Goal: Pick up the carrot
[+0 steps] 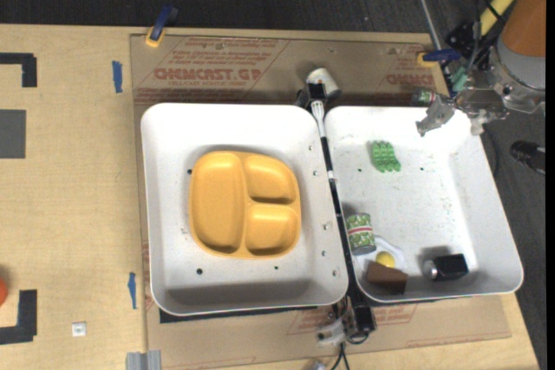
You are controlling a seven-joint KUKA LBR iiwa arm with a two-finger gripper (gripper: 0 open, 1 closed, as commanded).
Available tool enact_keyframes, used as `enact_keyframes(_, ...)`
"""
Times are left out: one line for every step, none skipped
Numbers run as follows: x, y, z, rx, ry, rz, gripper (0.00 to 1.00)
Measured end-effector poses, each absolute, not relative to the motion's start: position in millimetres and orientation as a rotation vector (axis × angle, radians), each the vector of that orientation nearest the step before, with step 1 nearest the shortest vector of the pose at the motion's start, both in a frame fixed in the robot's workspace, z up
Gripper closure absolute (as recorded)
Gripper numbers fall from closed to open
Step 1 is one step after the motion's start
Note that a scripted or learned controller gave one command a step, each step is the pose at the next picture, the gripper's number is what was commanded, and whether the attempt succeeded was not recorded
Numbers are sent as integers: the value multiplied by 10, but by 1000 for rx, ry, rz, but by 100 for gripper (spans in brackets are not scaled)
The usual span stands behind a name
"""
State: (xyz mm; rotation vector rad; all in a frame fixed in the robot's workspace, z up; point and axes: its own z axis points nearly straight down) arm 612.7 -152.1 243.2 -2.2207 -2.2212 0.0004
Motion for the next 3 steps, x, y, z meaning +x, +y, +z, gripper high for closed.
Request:
enact_keyframes(5677,-742,1844,-2267,-2172,1,0)
enact_keyframes(5008,-260,1843,-2371,-2056,2,0)
enact_keyframes(4790,439,1843,-2449,-1962,3,0)
